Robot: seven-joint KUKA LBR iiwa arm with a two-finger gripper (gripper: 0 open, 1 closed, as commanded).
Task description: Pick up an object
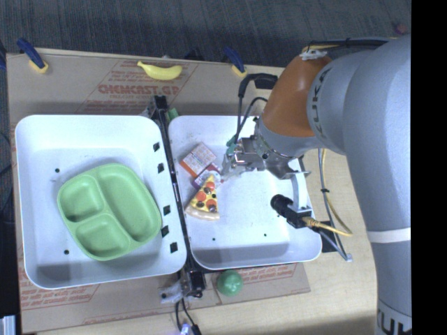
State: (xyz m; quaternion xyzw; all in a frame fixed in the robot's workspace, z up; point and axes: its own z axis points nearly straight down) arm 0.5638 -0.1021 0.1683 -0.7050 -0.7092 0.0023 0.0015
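The pizza slice (204, 201), a toy wedge with red and dark toppings, lies flat in the right bin (241, 246), close to that bin's left wall and about midway between its far and near ends.

At the far left of the counter (63, 82) a blue clamp (32, 56) grips the cardboard sheet that lies under both bins. The left bin (35, 187) holds a green divided tray (108, 210), three compartments showing, resting flat toward the near half of the bin. Beyond the bins, on the cardboard at the far edge, lies a yellow banana (160, 69). A black divider strip (170, 187) runs between the two bins.

In the right bin, just beyond the pizza slice and close to touching it, sits a small orange and white packet (198, 158). Right of the packet is the pincer (234, 160), low over the bin floor near the middle; whether its fingers are apart or together cannot be told, and nothing is seen between them. Near the front edge of the counter, outside the right bin, rests a green ball (229, 283). A second blue clamp (234, 59) sits at the far edge above the right bin. The grey arm (370, 117) with its orange band fills the right side.
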